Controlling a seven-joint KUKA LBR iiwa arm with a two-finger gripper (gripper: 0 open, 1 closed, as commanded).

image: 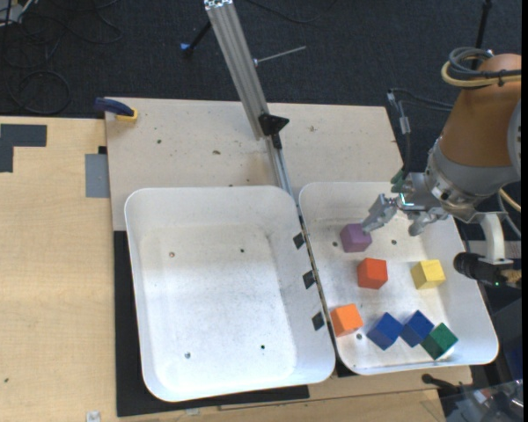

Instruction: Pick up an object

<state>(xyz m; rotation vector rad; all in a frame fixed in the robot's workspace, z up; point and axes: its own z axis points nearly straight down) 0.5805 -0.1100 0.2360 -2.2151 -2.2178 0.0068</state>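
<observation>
Purple cube (355, 237) lies in the right bin (484, 345), toward its upper left, just beside the gripper (399, 217) at about its seven o'clock. You see the fingers spread apart, holding nothing, one tip close above the cube. Your likely risk: a descent from here lands a finger on the cube's top or nudges it aside toward the red cube (372, 272), at five o'clock from it.

Left bin (158, 236): floor open throughout.
Right bin (475, 341): blocks crowd the near edge; purple block (355, 236), red block (372, 272), yellow block (429, 273) stand mid-floor.
Divider: metal rail (246, 82) slants over the desk's far edge.
</observation>
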